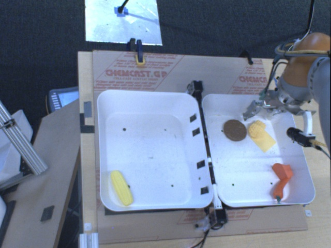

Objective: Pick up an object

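Red "CHEMCAST GP" lettering is printed on the protective sheet (155, 71) beneath the bins.

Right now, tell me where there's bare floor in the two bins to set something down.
The left bin is nearly all bare: its one item, a yellow corn cob, lies in the near-left corner. In the right bin, the near-left stretch is free, between the divider and the orange piece. The far part is crowded: brown disc, yellow block and gripper.

Brown disc (235, 130) flat in right bin's (248, 190) upper middle. Pale yellow wedge (261, 135) just beside it, toward the right edge, lying at a slant. Orange piece (281, 179) near lower right corner. Yellow corn cob (121, 187) in left bin's (150, 102) lower left corner, lying slantwise.
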`<state>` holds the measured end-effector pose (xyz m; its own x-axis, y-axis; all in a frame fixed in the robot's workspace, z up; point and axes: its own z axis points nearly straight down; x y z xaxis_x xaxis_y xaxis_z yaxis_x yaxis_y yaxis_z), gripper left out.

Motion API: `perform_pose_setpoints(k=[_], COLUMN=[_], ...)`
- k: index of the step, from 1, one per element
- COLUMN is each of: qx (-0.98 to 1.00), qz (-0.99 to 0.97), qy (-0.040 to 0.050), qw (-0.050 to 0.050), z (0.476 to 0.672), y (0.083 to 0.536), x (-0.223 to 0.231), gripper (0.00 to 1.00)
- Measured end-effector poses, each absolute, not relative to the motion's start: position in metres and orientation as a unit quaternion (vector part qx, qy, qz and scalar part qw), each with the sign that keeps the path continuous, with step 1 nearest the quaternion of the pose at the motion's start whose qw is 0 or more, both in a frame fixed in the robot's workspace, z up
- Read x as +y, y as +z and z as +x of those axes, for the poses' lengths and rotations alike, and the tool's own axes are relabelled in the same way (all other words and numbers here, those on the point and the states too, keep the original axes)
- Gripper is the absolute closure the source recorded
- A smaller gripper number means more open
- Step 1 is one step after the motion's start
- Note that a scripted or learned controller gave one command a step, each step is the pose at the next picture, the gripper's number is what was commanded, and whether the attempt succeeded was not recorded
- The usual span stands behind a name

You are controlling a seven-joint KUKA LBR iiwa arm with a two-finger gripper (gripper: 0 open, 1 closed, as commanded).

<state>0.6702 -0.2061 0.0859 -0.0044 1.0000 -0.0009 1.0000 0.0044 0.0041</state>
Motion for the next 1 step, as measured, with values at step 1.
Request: perform_pose_setpoints(k=[1], qx=[0.708], qz=[0.706], qy=[0.002], qw=[0.004], z=[0.6701], y=[0.1623], x=[-0.2067], gripper=[0.0])
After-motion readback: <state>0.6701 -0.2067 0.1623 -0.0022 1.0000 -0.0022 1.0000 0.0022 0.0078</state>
